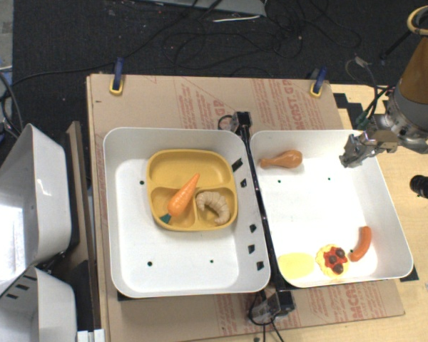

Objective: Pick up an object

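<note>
- The worktop (200,98), a brown board, is carrying two white bins side by side.
- The left bin (128,262) is lying just left of the right bin (385,219), their inner rims touching.
- The arm (417,84), grey with an orange band, is reaching in over the far right corner of the right bin.
- A yellow divided plate (189,164) is sitting in the far half of the left bin, well left of the right bin.
- The gripper (355,152) is hanging over the far right part of the right bin with nothing between its fingers; how far they are parted, I cannot tell.
- An orange carrot (183,195) is lying tilted in the plate's left compartment.
- A pale shrimp (215,205) is lying in the plate's right compartment.
- A chicken drumstick (282,160) is lying at the far side of the right bin, left of the gripper and apart from it.
- A red sausage (361,244) is lying at the near right of the right bin.
- A small pizza slice (332,259) is lying just left of the sausage.
- A yellow disc (296,265) is lying just left of the pizza slice.
</note>
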Available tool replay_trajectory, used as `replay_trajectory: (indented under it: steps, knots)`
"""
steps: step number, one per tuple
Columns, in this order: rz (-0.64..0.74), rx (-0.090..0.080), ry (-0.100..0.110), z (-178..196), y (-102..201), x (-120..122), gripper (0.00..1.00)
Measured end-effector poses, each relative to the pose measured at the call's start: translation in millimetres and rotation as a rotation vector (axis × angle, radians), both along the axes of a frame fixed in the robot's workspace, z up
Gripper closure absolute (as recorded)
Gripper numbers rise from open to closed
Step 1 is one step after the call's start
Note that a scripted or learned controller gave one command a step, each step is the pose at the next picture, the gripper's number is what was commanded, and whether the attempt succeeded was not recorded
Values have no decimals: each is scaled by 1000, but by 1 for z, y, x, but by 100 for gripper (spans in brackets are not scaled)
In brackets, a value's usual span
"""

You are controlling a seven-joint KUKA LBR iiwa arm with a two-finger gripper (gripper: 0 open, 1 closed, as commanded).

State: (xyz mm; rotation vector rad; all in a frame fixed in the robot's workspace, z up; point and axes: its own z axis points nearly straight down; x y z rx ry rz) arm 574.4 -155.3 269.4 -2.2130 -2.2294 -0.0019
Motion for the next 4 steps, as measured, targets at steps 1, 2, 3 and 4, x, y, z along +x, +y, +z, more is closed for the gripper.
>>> replay_trajectory:
  steps: [1,2,3,4]
  knots:
    - [1,0,2,-10,62,1,100]
    - [0,0,3,-17,113,-15,100]
    - [2,0,0,-13,165,-14,100]
    - [2,1,2,-14,225,-23,100]
